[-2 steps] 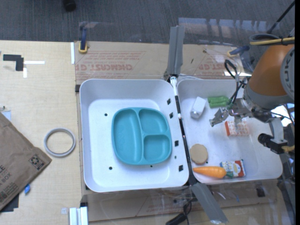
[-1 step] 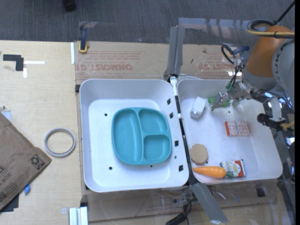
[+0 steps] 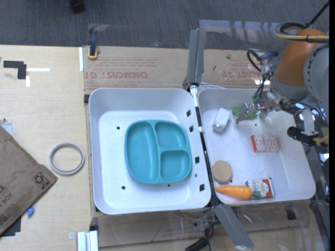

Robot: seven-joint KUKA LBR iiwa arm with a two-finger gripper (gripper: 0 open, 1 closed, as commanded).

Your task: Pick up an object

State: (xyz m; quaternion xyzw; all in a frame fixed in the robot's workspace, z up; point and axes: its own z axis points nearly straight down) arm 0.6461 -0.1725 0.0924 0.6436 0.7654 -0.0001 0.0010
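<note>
Camera view has the gripper [image 3: 246, 113] hanging low at the back of the right bin [image 3: 293, 192], over something green [image 3: 236, 110] by the far wall; whether its jaws are spread or pinching, I cannot tell. Risk now: a close this near the wall could nudge the white block [image 3: 222, 119] beside it and grab nothing. Also in that bin: a red-patterned packet [image 3: 264, 143], a round tan cookie [image 3: 222, 171], a carrot [image 3: 234, 191] and a small carton [image 3: 261, 187]. Left bin [image 3: 104, 192] holds a teal divided plate [image 3: 158, 151].
</note>
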